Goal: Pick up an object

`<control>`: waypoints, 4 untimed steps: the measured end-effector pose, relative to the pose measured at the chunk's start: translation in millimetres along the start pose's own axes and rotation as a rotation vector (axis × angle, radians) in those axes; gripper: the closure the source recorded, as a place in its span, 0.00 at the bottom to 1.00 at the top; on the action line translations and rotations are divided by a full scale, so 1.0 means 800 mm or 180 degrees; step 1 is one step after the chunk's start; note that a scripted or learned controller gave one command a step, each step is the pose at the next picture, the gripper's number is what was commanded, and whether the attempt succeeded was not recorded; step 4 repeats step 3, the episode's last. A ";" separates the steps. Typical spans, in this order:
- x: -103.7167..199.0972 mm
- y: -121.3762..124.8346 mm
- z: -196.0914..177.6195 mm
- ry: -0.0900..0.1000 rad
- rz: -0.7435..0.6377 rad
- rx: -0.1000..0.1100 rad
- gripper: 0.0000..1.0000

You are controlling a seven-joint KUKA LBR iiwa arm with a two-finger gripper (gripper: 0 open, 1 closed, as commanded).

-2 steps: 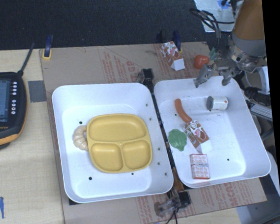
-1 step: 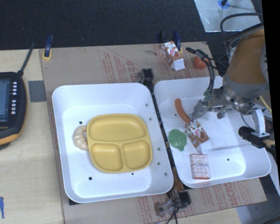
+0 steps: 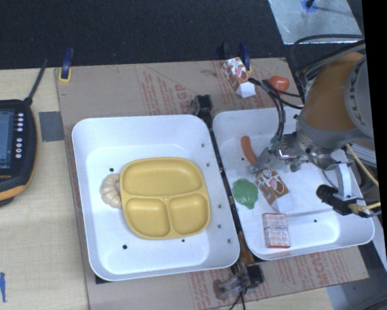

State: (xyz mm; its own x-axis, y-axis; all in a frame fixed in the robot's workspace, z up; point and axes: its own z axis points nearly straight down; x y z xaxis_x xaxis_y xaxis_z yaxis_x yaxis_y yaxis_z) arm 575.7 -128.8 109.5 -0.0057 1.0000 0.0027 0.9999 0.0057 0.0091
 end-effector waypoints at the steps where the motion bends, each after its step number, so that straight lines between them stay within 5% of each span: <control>1: 0.015 -0.041 0.022 -0.0011 0.0005 0.0039 0.00; 2: 0.013 -0.040 0.008 -0.0018 -0.0007 0.0041 1.00; 3: 0.106 -0.005 -0.103 -0.0006 0.0001 0.0035 1.00; 4: 0.106 -0.005 -0.103 -0.0006 0.0001 0.0035 1.00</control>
